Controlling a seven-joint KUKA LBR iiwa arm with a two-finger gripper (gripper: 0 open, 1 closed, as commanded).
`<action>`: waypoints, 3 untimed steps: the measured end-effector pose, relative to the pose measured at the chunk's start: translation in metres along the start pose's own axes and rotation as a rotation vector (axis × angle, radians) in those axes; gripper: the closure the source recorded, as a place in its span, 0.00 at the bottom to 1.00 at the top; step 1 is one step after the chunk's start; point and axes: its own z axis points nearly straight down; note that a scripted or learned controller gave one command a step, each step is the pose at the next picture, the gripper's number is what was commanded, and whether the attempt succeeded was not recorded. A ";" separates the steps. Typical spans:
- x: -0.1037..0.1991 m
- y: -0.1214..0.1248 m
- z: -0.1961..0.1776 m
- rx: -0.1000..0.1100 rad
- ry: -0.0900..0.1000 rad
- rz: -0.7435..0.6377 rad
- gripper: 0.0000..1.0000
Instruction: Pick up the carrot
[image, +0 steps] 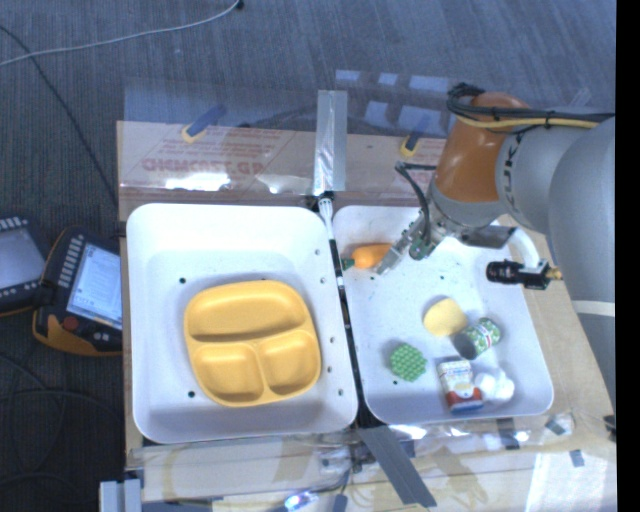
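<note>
Small orange carrot (369, 256) lies in right white bin's (530, 395) upper left corner. Two-finger gripper (392, 260) sits at its right end, touching; finger spread: cannot tell.

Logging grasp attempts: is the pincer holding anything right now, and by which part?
Cannot be told. The pincer sits at the small orange carrot's right end, but no grip shows.

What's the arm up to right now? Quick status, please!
Gripper low in right bin, right beside the carrot. Carrot lying against the bin's left wall, not lifted. Other items sit farther off, nothing blocking.
</note>
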 end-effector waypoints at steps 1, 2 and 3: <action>0.031 0.018 -0.092 0.007 0.006 0.366 1.00; 0.074 -0.037 -0.142 0.007 0.007 0.165 1.00; 0.061 -0.041 -0.156 -0.010 -0.029 0.180 0.00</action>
